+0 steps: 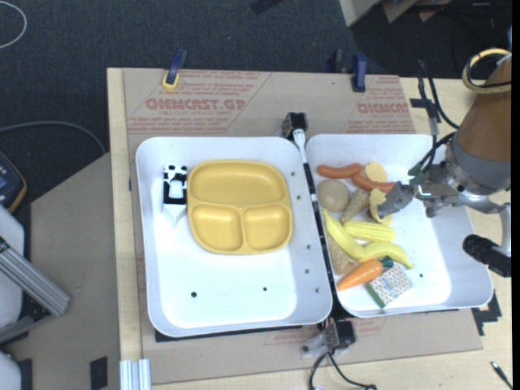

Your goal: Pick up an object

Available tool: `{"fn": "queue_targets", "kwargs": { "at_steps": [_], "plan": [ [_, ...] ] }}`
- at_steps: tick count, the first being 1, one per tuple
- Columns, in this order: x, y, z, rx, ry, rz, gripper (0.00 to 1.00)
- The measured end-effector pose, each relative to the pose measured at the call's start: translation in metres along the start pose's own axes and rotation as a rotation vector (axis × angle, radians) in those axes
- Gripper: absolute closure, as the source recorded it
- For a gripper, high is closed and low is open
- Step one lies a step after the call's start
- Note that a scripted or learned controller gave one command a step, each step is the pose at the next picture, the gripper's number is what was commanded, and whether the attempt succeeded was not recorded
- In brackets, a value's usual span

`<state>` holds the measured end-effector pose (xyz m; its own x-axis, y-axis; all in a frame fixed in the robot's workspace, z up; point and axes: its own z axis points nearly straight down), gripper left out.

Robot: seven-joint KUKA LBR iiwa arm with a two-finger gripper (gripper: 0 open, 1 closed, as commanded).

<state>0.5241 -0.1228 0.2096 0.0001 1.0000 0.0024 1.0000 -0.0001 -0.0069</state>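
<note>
1. We saw the gripper (393, 201) low over the right bin (455, 287), at 3 o'clock from the toy food pile (363, 218).
2. We could not tell the fingers' state.
3. A yellow tray (240, 204) lay in the left bin (227, 299).

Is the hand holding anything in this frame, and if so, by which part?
Cannot be told. The hand sits low in the right bin, its tip against the pile of toy food beside the yellow corn, but no item is visibly between its fingers.
</note>
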Motion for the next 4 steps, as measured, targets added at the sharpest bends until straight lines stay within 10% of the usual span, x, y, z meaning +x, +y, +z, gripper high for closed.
{"fn": "queue_targets", "kwargs": {
  "at_steps": [3, 4],
  "plan": [
    [0.001, -0.008, 0.126, -0.005, -0.003, 0.001, 0.00],
    [0.001, -0.007, 0.115, -0.009, -0.003, 0.002, 1.00]
  ]
}}
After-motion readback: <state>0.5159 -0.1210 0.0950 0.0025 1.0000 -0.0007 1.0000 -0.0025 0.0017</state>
